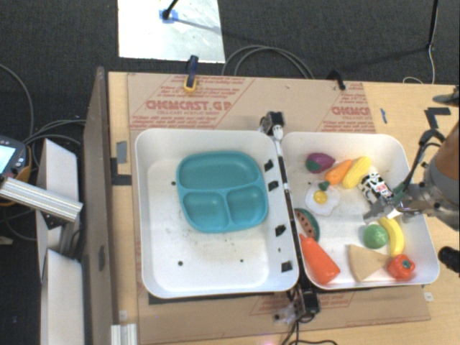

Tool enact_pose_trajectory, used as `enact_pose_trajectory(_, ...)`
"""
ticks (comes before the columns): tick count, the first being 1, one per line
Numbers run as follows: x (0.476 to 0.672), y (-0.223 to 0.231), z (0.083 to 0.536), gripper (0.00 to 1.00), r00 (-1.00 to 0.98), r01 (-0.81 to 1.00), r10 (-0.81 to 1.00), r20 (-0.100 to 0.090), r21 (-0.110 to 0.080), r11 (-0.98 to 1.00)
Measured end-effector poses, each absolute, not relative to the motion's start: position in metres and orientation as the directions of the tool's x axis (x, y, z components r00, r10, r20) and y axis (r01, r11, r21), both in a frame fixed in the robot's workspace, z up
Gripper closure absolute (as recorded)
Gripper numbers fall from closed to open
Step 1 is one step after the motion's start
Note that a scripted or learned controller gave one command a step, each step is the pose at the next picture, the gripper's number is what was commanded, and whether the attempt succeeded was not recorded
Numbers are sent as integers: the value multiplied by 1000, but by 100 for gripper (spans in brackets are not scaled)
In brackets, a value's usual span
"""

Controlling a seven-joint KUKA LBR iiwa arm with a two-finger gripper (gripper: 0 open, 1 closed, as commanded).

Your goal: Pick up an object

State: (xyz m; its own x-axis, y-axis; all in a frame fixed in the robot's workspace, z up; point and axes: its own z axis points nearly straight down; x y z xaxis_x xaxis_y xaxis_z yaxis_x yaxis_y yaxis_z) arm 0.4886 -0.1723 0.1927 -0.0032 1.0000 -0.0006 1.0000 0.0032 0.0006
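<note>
Reading "CHEMCAST GP", red print marks brown sheet (215,99) behind bins.

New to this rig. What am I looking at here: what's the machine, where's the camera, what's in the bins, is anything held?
One fixed camera looks down at a slant on a bench with two shallow white bins side by side. The machine is a robot arm reaching in from the right edge; its gripper hangs over the right bin, among the toys. I cannot tell whether it holds anything.

The left bin holds a teal divided tray.

The right bin holds toy food: a purple piece, an orange carrot, a yellow piece, a black-and-white toy, a fried egg, a green ball, a banana, a tan wedge, a red tomato and a larger orange-red carrot.
</note>
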Motion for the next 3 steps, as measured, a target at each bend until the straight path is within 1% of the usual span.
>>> enact_pose_trajectory(1,487,-207,106,0,0,1000,1000,-2,3,0)
enact_pose_trajectory(2,489,-206,122,100,-1,1000,1000,-3,8,1)
enact_pose_trajectory(3,515,-116,186,100,-13,1000,1000,1,8,13)
